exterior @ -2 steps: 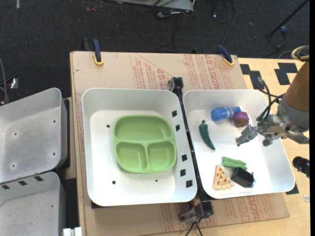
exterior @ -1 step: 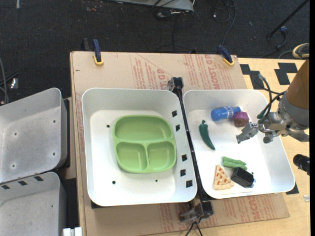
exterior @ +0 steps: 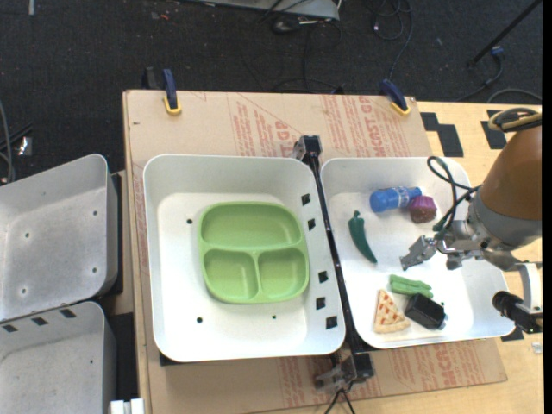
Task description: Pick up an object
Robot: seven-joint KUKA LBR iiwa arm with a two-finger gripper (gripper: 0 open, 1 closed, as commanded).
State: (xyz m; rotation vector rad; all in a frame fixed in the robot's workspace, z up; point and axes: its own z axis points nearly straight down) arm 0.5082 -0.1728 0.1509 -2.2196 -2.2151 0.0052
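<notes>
A: Where is the gripper sitting right now?

B: It is hanging over the right bin, about midway along that bin's length and toward its right side. The arm is reaching in from the bench's right edge.

A: Is it holding anything?

B: Nothing is showing between its fingers. They are looking slightly parted, with bare bin floor beneath them.

A: What is lying in that bin?

B: A blue bottle is lying on its side near the far edge, with a purple ball touching its right end. A dark green pepper is lying toward the bin's left wall. Just below the gripper, a light green bean pod is resting, and beside it, toward the near edge, a black block is sitting next to a pizza slice.

A: And the left bin?

B: A green divided plate is sitting in its middle, with three compartments facing up.
</notes>
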